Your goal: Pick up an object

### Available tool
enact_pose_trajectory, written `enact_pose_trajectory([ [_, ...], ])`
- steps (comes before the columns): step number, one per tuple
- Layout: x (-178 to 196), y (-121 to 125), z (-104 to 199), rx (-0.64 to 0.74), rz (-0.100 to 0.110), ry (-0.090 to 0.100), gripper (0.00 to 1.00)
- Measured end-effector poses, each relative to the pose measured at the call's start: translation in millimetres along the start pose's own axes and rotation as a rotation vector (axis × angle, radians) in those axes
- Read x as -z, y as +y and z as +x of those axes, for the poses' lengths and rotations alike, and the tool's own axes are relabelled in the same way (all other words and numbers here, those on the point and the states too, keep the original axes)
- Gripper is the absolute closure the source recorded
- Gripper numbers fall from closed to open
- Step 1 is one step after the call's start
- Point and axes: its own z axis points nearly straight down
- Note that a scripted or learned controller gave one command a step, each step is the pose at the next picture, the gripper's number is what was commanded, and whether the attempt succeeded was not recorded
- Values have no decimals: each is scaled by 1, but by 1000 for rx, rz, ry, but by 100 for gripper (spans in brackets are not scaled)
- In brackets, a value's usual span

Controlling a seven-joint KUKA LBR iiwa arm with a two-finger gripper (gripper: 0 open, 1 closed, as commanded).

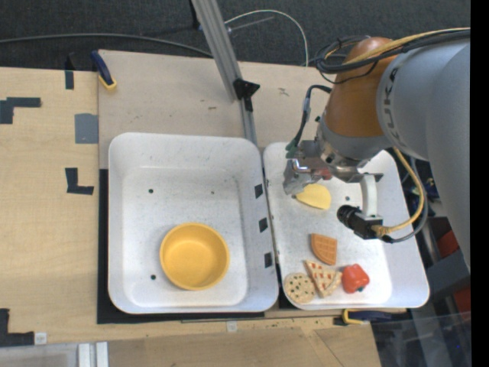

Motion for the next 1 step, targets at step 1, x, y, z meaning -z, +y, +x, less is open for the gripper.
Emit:
enact_pose_trajectory([
  [1,13,-23,52,1,-1,1,100],
])
